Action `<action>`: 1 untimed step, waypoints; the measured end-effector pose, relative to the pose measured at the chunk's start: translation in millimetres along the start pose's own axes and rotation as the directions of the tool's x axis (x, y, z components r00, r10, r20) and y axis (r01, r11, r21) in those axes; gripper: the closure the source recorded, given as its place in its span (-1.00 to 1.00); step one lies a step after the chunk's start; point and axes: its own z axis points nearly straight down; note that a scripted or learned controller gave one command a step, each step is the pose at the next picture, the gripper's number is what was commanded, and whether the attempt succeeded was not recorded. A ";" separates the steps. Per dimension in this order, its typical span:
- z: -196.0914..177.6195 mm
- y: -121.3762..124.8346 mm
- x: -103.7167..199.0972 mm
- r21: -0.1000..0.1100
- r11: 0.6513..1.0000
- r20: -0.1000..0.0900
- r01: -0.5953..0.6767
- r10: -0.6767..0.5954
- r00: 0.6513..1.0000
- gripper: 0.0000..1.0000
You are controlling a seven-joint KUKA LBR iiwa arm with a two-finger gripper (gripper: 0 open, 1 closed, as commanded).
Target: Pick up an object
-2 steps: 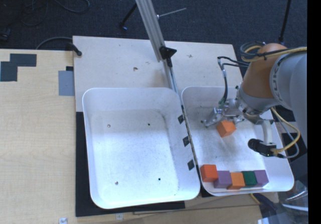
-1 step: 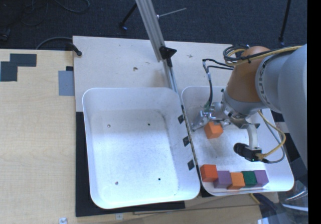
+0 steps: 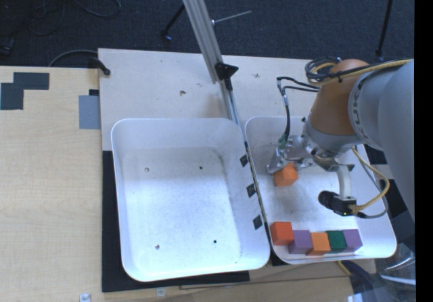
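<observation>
Left bin [image 3: 135, 152]: white, shallow, sits just left of the right bin [image 3: 379, 243], walls touching along a divider. Gripper [image 3: 283, 166] hangs over the right bin's upper left part, fingers closed on an orange block [image 3: 287, 175], block raised between the fingertips. Along the right bin's near wall, a row, left to right: red-orange block [image 3: 281, 232], purple block [image 3: 301, 242], orange cube [image 3: 320, 242], green block [image 3: 336, 240], violet block [image 3: 352, 238], each touching its neighbour. Arm [image 3: 365, 104] enters from right of that bin.
</observation>
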 end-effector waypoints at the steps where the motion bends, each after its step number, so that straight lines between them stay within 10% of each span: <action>1: -93.8 8.8 96.2 -0.007 1.000 -0.002 0.013 -0.013 1.000 1.00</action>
